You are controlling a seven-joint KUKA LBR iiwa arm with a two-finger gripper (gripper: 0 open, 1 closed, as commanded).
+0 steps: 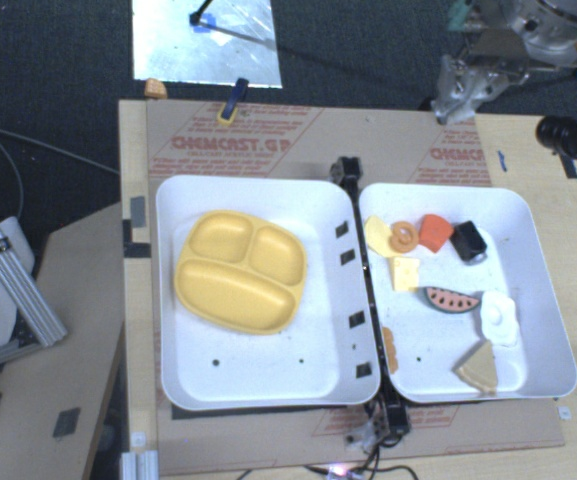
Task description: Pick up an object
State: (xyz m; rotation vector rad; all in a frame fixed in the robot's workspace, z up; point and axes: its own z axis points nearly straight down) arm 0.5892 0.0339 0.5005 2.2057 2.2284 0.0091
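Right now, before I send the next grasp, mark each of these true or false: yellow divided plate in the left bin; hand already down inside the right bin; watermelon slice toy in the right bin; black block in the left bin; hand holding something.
1. The yellow divided plastic plate lies in the left white bin. True.
2. The hand is down inside the right white bin. False: it sits above the bench beyond the bins' far edge.
3. The watermelon slice toy lies in the right bin. True.
4. The small black block lies in the left bin. False: it is in the right bin, beside the orange-red block.
5. The hand holds an object. False: nothing is seen in it.

Shiny metal sheet (208, 26) behind bench
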